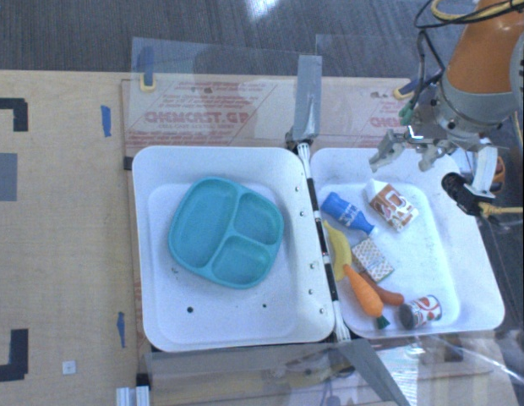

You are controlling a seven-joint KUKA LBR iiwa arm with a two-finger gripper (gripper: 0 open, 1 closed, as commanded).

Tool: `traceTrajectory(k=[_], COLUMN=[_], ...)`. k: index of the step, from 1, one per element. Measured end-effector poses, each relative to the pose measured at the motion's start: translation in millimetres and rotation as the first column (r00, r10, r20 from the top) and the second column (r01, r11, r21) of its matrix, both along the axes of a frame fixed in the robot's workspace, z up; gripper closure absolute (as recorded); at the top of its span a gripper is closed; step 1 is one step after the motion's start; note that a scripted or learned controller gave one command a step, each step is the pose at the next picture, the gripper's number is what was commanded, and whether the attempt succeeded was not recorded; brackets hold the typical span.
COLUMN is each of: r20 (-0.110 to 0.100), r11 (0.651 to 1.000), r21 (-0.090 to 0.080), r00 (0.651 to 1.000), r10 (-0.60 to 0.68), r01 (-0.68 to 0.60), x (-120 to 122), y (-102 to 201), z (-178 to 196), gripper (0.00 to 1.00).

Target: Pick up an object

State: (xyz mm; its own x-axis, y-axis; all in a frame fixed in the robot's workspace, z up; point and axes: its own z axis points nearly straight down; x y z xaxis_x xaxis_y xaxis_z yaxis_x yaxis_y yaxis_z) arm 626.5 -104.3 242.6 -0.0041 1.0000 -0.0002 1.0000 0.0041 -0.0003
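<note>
The right bin (465,269) holds several small things: a blue bottle (346,213), a brown and white carton (392,207), a yellow banana (338,252), a checkered packet (373,260), an orange carrot (364,290) and a small red and white can (421,310). My gripper (410,152) hangs above the bin's far edge, up and right of the carton, with its two fingers spread apart and nothing between them.
The left bin (161,311) bears a teal three-compartment plate (227,232). A metal divider (308,100) rises at the back between the bins. Clear plastic panels stand behind the bins. Cables loop off the arm's orange band (490,49) at the top right.
</note>
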Motion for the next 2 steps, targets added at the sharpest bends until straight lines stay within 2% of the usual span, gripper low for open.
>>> traceTrajectory(k=[1,2], r20=[0.036,0.007], r11=[0.998,0.999], r21=[-0.005,-0.003], r00=[0.997,0.999], r10=[-0.068,-0.039], r01=[0.068,0.039], x=[1,-7], y=[-15,-69], z=[-126,-156], gripper=[0.00,0.00])
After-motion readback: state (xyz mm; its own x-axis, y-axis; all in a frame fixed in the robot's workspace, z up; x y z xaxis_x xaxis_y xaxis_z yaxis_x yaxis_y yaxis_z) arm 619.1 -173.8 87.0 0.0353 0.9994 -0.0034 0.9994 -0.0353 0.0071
